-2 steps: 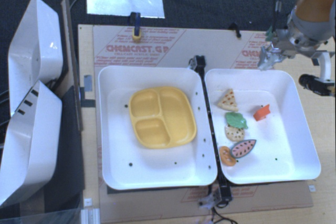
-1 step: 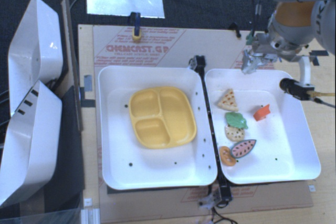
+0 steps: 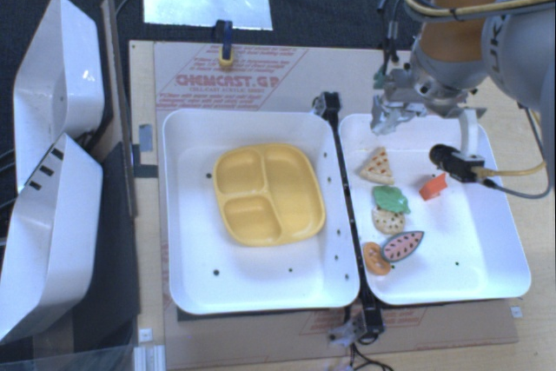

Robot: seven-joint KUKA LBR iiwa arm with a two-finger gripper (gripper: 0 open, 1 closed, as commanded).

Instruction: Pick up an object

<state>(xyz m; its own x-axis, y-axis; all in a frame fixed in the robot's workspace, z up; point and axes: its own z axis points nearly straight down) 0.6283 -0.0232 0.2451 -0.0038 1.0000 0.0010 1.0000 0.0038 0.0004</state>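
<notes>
Several toy foods lie in the right bin [image 3: 491, 269]. A pizza slice [image 3: 377, 166] is nearest the back, then a green leafy piece [image 3: 391, 199], a speckled cookie [image 3: 387, 221], a watermelon slice [image 3: 403, 246] and an orange round piece [image 3: 375, 259]. A small red-orange piece [image 3: 433, 186] lies further right. My gripper [image 3: 386, 121] hangs over the bin's back left corner, just behind the pizza slice and above it. Nothing shows in its grasp.
The left bin [image 3: 195, 269] holds a yellow divided plate [image 3: 268, 192]. A black divider [image 3: 343, 187] runs between the two bins. Spare white bins [image 3: 52, 187] are stacked off the bench at the left. The right bin's front right floor is bare.
</notes>
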